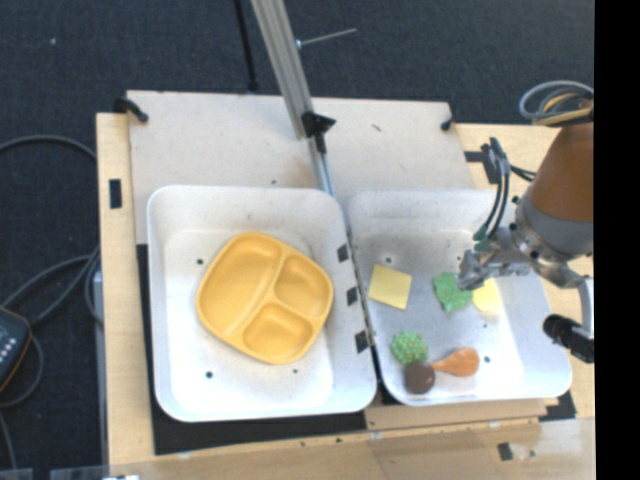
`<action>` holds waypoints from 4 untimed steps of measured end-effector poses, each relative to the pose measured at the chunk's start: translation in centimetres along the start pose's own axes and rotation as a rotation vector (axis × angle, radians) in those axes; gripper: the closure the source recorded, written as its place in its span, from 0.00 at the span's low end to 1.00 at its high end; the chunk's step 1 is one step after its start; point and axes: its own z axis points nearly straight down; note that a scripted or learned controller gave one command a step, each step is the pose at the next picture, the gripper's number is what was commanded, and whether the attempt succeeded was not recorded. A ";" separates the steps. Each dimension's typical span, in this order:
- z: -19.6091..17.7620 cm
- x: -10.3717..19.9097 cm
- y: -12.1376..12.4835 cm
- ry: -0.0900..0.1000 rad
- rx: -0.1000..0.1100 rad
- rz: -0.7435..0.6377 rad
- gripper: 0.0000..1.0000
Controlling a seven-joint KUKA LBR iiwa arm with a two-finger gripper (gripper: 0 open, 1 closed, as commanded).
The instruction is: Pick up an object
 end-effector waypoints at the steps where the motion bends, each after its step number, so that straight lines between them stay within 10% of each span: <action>1: -0.7 6.0 -0.9 0.002 0.000 -0.002 1.00; 4: -3.5 22.1 -1.0 0.002 0.001 -0.003 1.00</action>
